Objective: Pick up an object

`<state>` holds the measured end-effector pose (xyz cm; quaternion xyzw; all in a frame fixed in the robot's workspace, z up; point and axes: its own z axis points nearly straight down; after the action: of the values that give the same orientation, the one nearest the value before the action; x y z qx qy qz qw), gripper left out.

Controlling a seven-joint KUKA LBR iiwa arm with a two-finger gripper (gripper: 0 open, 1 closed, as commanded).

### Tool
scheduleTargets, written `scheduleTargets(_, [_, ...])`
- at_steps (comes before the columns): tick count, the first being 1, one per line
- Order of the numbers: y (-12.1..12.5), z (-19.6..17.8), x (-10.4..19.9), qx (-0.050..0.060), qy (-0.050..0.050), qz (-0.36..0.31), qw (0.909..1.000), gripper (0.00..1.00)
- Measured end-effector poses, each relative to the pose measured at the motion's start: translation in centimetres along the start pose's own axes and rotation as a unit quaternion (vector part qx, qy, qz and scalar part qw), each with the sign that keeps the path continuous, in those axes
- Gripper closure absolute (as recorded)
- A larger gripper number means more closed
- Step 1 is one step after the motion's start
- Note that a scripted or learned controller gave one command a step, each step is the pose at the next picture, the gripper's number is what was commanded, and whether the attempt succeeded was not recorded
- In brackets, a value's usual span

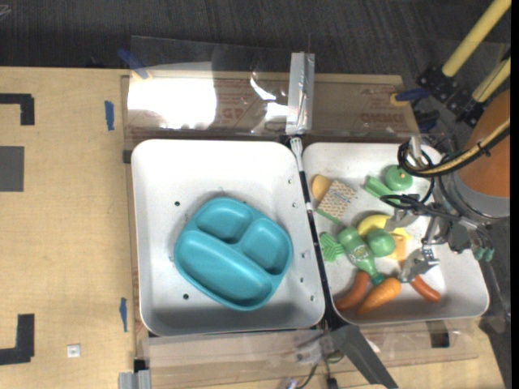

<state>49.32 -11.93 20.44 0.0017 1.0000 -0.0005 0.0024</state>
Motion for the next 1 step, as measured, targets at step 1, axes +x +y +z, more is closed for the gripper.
scheduleTargets(1, [1.89,11.42,-3.25,0.001,-0.006,-0.037,0.9993,0.0])
